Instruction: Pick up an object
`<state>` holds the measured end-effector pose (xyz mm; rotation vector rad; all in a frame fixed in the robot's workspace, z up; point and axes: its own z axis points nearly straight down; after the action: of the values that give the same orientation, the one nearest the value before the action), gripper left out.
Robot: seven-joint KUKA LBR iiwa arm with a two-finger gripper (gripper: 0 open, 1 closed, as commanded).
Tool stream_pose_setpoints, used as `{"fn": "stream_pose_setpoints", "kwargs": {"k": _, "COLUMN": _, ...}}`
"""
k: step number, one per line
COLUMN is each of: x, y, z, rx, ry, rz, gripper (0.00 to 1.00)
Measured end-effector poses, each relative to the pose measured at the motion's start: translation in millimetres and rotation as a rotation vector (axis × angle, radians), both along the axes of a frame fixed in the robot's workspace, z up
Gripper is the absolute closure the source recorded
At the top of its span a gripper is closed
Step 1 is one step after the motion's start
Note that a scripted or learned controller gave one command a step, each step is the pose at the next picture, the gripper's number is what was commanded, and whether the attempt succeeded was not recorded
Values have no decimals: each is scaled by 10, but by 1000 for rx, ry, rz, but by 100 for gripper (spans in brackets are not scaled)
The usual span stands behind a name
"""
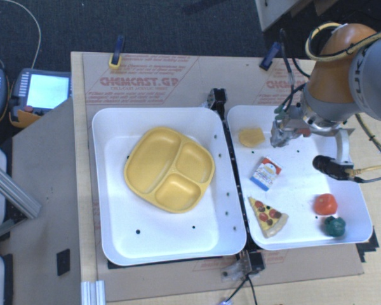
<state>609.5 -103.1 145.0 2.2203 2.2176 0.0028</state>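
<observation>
In the right bin [305, 234] lie a pale yellow biscuit-like piece [251, 136], a small red, white and blue carton [265, 173], a toy pizza slice [267, 216], a red tomato [326, 204] and a dark green piece [334, 226]. My gripper [279, 136] hangs over the bin's upper part, just right of the yellow piece and above the carton. I see nothing between its fingers.
The left bin [114, 234] holds a yellow divided plate [169, 168]. A black clamp [216, 98] sits at the top of the ridge between the bins. Cables and the arm's body crowd the right bin's upper right corner.
</observation>
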Motion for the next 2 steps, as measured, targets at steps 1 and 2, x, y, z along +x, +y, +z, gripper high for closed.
{"fn": "stream_pose_setpoints", "kwargs": {"k": 1, "x": -35, "y": -39, "z": 439, "rx": 0, "ry": 0, "rz": 0, "gripper": 100}}
{"fn": "stream_pose_setpoints", "kwargs": {"k": 2, "x": -27, "y": -39, "z": 845, "rx": 0, "ry": 0, "rz": 2, "gripper": 100}}
